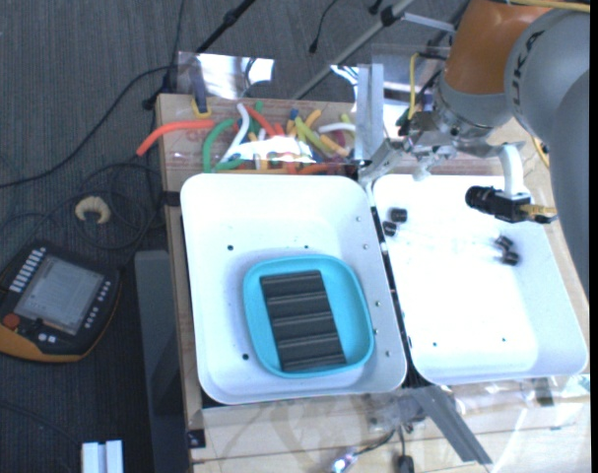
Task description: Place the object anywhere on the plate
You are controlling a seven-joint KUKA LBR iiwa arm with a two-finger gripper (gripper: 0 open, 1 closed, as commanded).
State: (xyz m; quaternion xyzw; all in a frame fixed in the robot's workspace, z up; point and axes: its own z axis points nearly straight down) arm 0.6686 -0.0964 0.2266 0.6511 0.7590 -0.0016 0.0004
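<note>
A light blue plate (255,294) rests in the left bin (210,215). A dark grey ridged block (300,320) lies flat on the plate, covering most of its middle. My gripper (405,162) hangs over the back left corner of the right bin (456,313), well away from the plate and the block. Nothing shows between its fingers.
Two small black pieces (394,218) lie in the right bin near its left wall, and another small black piece (506,250) near its right side. Coloured cables (269,136) are heaped behind the left bin. A teach pendant (50,304) lies on the floor at left.
</note>
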